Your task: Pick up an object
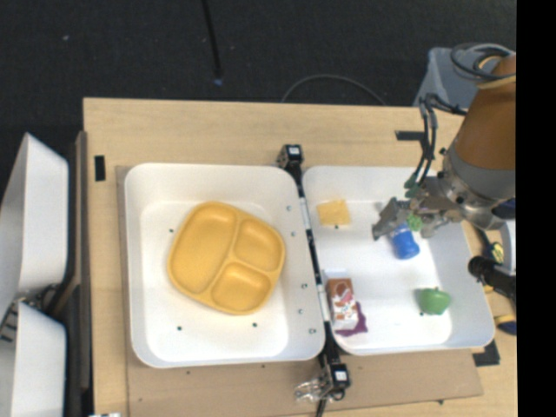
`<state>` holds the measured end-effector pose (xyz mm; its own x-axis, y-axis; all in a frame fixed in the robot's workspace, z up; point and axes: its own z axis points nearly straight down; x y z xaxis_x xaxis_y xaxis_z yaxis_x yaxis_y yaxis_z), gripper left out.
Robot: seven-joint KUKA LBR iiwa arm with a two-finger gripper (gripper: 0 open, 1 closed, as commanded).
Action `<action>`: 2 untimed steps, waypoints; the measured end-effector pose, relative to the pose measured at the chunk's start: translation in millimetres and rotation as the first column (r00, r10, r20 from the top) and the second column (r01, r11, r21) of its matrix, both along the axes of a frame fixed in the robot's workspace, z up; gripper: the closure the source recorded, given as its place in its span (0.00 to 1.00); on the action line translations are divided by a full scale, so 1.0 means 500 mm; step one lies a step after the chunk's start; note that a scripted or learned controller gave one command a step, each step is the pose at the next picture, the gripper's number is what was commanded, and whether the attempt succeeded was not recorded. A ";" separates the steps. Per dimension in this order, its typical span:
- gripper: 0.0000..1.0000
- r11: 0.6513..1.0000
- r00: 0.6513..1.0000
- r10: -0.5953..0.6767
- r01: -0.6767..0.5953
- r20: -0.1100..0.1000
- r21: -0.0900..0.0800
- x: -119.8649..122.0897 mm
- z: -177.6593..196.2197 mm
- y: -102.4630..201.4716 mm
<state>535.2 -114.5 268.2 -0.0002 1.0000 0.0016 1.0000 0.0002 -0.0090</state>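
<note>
On the pale wooden table (217,129) stand two shallow white bins side by side. The left white bin (152,320) carries a yellow plastic plate with three compartments (227,256), which lies flat near the middle of the bin, a little tilted in its outline. Between the two bins run their touching edges, with a small black clip (289,155) at the far end and another metal clip (323,384) at the near end. In the right white bin (365,189) a small yellow square piece, like a sponge or cracker (334,213), lies near the far-left corner. Near the left wall, closer to the camera, lies a small brown and purple packet with a white figure printed on it (344,305). Further right, a blue cylinder-shaped object (405,245) rests on the bin floor, and the grey hand (408,221) of the arm is directly over it; something small and green shows at the hand just beside the blue object, but I cannot tell what it is. Whether the hand is released or clenched I cannot tell. Toward the near-right corner lies a green rounded object (433,301), well apart from the hand.
</note>
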 end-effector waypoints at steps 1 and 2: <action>0.00 1.000 1.000 0.002 -0.002 0.011 -0.002 0.004 0.010 0.000; 0.00 1.000 1.000 -0.002 0.002 0.004 -0.003 0.000 -0.116 -0.008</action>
<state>535.2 -118.6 210.2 0.0015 1.0000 -0.0011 1.0000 -0.0015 -0.0054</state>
